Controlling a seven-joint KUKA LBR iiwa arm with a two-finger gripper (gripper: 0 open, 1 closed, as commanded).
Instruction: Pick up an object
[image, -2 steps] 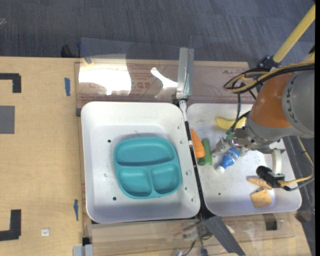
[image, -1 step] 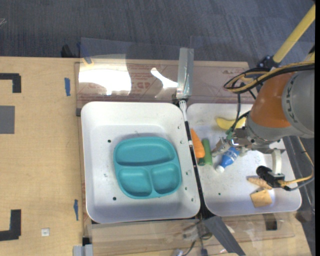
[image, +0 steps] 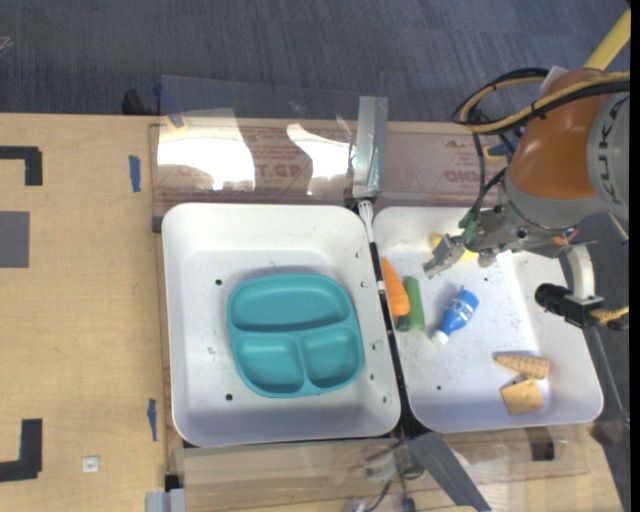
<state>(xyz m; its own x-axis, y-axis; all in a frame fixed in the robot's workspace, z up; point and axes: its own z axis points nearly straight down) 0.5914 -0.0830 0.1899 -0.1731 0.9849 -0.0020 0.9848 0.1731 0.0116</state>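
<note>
Gripper (image: 452, 252) poised over the upper part of the right bin (image: 560, 400), fingers spread apart and grasping nothing. Below it, lying on the bin floor: a carrot (image: 402, 297) against the left wall, a blue bottle (image: 455, 315) just beside it, and an ice-cream cone (image: 524, 365) with a tan block (image: 522, 397) toward the lower right. Teal divided plate (image: 295, 333) resting in the left bin (image: 190, 300).

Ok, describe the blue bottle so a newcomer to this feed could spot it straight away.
Look at the right bin, the one the arm reaches into. Near its middle, just right of the orange and green carrot toy by the divider, lies a small blue bottle, tilted with its white cap pointing down-left. It is the only blue item there; the waffle cone pieces nearer the front are tan.
</note>
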